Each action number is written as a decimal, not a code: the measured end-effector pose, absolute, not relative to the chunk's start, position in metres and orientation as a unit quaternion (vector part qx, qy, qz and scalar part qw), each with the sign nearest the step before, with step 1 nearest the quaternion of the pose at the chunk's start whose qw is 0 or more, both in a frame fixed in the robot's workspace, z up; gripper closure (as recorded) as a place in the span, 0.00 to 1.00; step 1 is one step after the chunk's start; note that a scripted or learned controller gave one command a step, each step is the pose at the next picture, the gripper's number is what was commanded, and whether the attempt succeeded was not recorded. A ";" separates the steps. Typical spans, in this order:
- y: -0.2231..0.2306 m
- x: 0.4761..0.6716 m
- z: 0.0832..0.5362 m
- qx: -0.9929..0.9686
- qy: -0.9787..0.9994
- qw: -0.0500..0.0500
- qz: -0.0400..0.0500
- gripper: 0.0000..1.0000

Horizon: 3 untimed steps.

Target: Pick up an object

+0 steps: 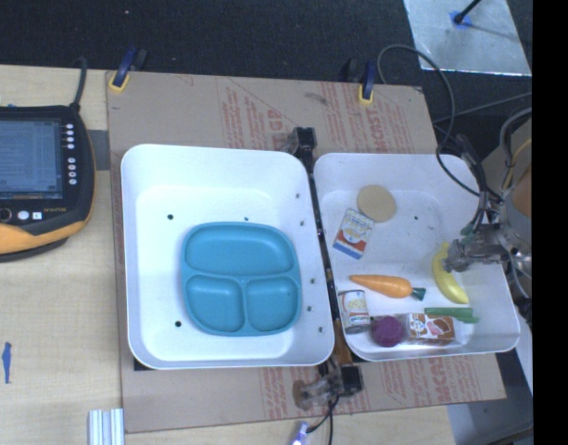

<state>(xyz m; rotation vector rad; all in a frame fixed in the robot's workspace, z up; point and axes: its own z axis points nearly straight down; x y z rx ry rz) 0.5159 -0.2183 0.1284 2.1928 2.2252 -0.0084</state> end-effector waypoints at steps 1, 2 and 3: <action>-0.218 0.516 0.128 0.702 0.712 0.009 -0.003 0.00; -0.200 0.516 0.091 0.705 0.709 -0.002 -0.002 0.00; -0.201 0.516 0.102 0.703 0.711 -0.001 -0.003 1.00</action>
